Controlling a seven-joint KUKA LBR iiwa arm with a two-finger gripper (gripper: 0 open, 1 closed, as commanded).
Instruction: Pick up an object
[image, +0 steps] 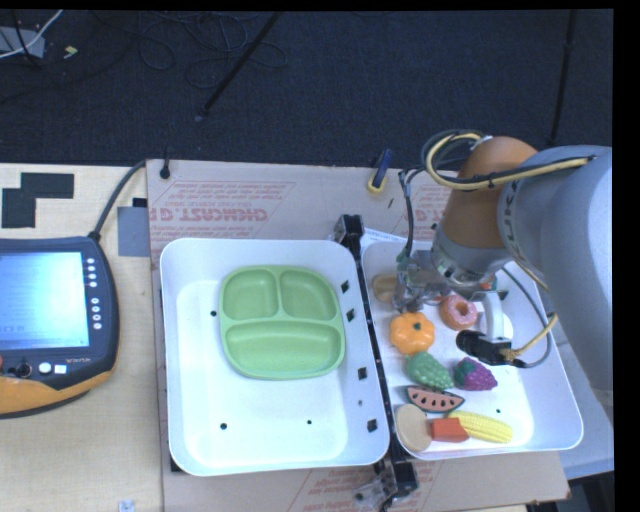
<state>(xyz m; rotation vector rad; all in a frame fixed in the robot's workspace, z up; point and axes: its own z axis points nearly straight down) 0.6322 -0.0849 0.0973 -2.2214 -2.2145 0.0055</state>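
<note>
My gripper (412, 292) hangs low over the far left part of the right bin (560, 420), under the arm's orange band. Just in front of it sits an orange toy pumpkin (411, 333), and a pink donut (460, 312) lies to its right. A small beige piece (384, 288) rests at its left, near the bin wall. Nearer the front lie a green vegetable (430, 371), purple grapes (477, 376), a watermelon slice (434, 400), a yellow corn cob (485, 429), a red piece (449, 430) and a beige disc (412, 428). I see nothing held.
The left bin (190, 400) holds a green divided plate (282, 322). A control tablet (50, 310) lies on the bench at far left. A black divider (365, 330) runs between the two bins. The grey arm covers the right bin's far right side.
</note>
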